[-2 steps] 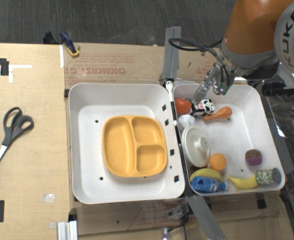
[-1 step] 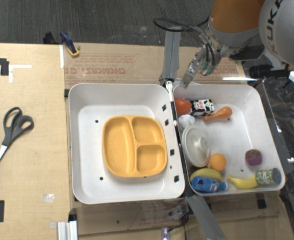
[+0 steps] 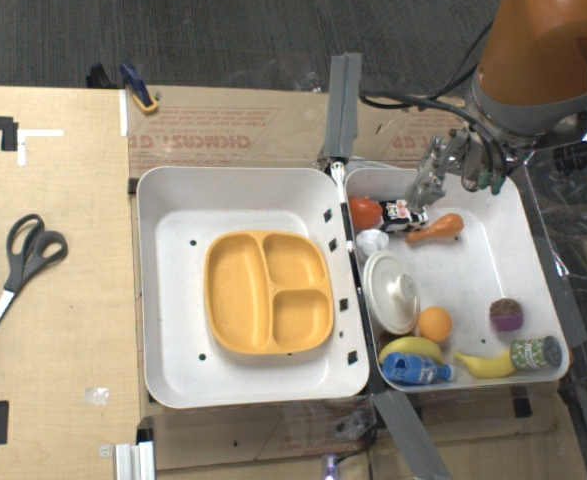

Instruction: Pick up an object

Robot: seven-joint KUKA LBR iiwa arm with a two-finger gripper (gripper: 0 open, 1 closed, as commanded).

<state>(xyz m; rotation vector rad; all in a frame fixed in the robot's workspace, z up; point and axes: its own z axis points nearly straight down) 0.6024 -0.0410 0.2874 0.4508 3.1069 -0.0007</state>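
Note:
My gripper (image 3: pixel 420 194) hangs low over the far part of the right bin (image 3: pixel 533 268), reaching in from the upper right. Right under its tip lies a small black and white item (image 3: pixel 401 214). Next to that are a red object (image 3: pixel 364 211) on the left and an orange drumstick toy (image 3: pixel 434 230) on the right. Nothing shows as lifted.
The right bin also holds a white cup (image 3: pixel 371 242), a white lid (image 3: pixel 393 290), an orange ball (image 3: pixel 434 323), a purple cup (image 3: pixel 506 314), a banana (image 3: pixel 483 365), a blue bottle (image 3: pixel 414 371) and a green can (image 3: pixel 535 353). A yellow divided plate (image 3: pixel 269 292) lies in the left bin (image 3: pixel 163 268). Scissors (image 3: pixel 23 258) rest on the bench.

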